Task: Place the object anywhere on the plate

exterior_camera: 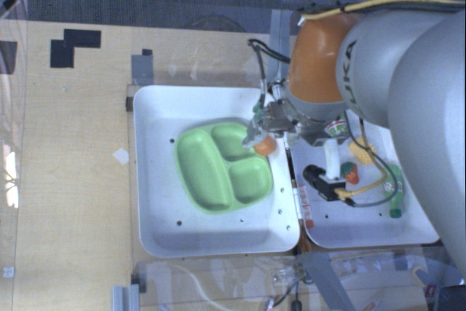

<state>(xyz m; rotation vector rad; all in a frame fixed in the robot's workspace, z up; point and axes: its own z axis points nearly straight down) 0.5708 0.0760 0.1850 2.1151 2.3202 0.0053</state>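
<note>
Orange object point(266, 146) at green plate's point(222, 171) edge — arm point(408, 76) reads "KA".

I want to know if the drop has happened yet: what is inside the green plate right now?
The green plate's compartments look bare. The tool hangs over its right rim, with a small orange object at its tip. The arm covers the rim just under it, so contact is unclear.

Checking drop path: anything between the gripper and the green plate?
Camera view: an orange object sits at the gripper, over the green plate's right edge; nothing else between.
</note>
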